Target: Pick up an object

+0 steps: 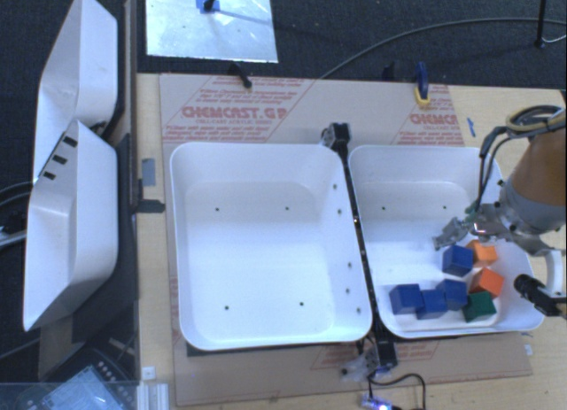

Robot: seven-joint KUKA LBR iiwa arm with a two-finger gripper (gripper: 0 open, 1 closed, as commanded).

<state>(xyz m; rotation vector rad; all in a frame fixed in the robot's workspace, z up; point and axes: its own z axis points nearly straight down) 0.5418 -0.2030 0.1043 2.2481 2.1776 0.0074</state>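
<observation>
A workbench is seen from above at a slant. Two shallow white bins are set side by side on it, divided by a dark strip. The left bin (266,249) has a bare white floor. The right bin (399,196) holds a small heap of blocks gathered in its near right corner.

The arm (540,182) is seen entering from the right, grey with an orange band above the wrist, and it is lowered over the right bin. The gripper (456,233) is placed just above and left of the heap, close to the topmost blue block (458,259). Whether its claw is apart or together cannot be told, as the metal parts are blurred and partly hidden by the wrist. No block is seen between them.

The heap is made up as follows. A blue block (405,298) is laid at the left end, with two more blue blocks (443,297) just beside it to the right. A green block (479,307) is set at the near right. Two orange blocks are seen, one (484,252) beside the topmost blue block and one (487,282) just above the green one. All are touching or nearly touching.

Two more white bins (75,178) are propped at the far left, off the bench. A sheet of grey metal (213,10) is laid beyond the bench.
</observation>
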